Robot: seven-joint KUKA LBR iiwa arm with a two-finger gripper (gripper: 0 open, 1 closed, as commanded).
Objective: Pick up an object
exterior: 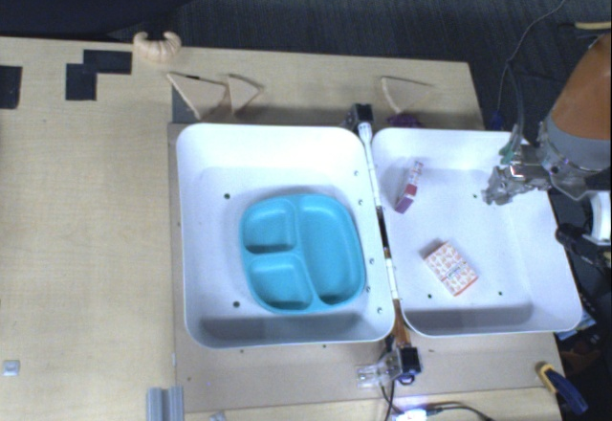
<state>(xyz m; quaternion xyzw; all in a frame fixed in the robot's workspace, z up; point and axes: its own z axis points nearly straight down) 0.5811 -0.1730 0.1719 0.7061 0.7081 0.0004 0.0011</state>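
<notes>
Print on the small patterned box (450,268) and tube (409,186) is unreadable; the fingers' (498,186) state cannot be told.

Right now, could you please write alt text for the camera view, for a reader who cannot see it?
The gripper hangs over the right bin's upper right part, apart from a small pink-and-white box and a slim pinkish packet lying in that bin. The left bin holds a blue divided tray.
</notes>
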